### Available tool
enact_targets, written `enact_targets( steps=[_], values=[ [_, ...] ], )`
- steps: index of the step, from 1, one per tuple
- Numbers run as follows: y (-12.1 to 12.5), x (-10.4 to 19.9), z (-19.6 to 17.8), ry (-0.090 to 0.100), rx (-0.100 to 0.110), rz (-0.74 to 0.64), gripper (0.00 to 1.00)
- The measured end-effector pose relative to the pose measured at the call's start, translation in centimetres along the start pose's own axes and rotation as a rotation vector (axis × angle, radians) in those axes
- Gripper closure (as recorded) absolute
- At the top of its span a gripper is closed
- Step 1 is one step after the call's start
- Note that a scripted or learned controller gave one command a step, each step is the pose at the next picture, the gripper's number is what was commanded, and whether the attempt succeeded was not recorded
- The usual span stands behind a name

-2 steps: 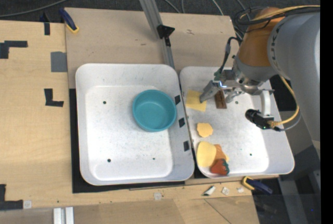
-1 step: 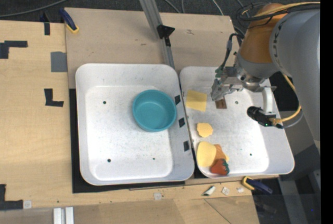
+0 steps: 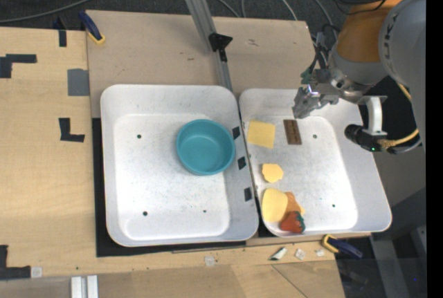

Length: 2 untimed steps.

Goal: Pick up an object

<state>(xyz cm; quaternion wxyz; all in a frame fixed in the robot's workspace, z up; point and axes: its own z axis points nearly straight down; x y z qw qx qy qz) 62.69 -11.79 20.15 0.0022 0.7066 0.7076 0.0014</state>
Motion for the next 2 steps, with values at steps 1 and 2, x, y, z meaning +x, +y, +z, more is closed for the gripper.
enact_targets(
  steps=[1, 2],
  values=[
    [0.1, 0.1, -1.4, 0.001, 0.004, 0.0, 1.0],
    [-2.5, 4.3, -0.9, 0.002, 0.008, -0.002, 1.0]
  ],
)
